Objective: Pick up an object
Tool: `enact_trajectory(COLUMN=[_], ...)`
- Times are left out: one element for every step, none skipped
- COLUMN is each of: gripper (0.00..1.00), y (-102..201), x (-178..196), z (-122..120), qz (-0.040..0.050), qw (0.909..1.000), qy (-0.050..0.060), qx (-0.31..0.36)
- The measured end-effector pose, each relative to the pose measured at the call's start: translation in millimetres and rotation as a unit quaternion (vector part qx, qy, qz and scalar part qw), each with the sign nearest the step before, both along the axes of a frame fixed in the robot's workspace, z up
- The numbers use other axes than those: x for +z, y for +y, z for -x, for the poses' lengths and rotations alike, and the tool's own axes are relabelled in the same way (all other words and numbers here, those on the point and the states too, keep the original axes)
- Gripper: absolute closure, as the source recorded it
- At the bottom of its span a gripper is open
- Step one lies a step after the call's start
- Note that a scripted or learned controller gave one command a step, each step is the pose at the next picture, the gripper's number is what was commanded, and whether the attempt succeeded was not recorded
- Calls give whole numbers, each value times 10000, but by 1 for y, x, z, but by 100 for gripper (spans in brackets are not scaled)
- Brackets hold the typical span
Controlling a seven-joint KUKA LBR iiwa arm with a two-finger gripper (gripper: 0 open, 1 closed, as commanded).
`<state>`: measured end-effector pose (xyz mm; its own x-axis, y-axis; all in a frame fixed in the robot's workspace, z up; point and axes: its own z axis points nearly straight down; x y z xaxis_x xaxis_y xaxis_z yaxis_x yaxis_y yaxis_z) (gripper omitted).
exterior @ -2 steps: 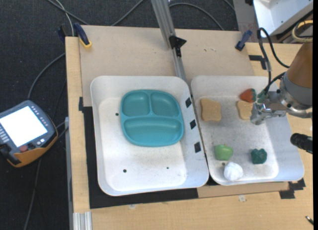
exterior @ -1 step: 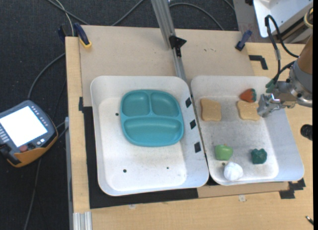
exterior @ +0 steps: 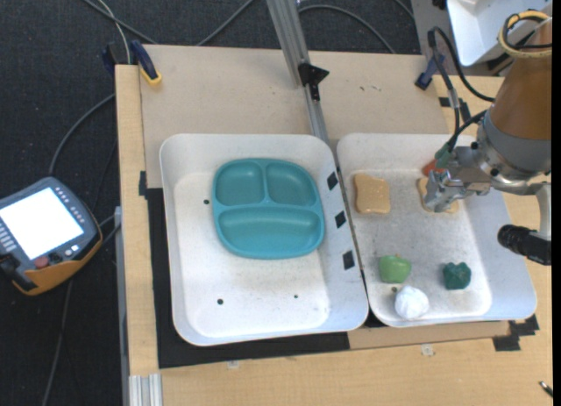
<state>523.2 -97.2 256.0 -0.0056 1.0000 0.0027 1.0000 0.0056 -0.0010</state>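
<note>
- Gripper (exterior: 441, 192) is down low in the right bin (exterior: 491, 303), over something tan at the far side.
- Jaws: can't tell if they're parted or closed.
- Nothing lifted yet, I'd say; sponge (exterior: 372, 194), green toy (exterior: 394, 268), white ball (exterior: 410, 302) all lie loose.

Both bins are white with faint dark speckling. In the left bin (exterior: 188, 308) lies a teal divided plate (exterior: 266, 208). The right bin (exterior: 504, 295) holds a tan block (exterior: 372, 194) nearest that plate, a bright green piece (exterior: 394, 268) below the block, a white lump (exterior: 410, 302) under the green one, and a dark green piece (exterior: 456, 275) to their right. The bench (exterior: 219, 89) is pale beige, and black mats show beneath the bins.
</note>
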Motion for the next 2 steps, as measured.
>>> enact_trajectory(gripper=[100,100], y=[44,100], x=[-13,-8], z=[8,11], qz=[0,0], qw=[10000,10000], qy=[10,1], qx=[-3,6])
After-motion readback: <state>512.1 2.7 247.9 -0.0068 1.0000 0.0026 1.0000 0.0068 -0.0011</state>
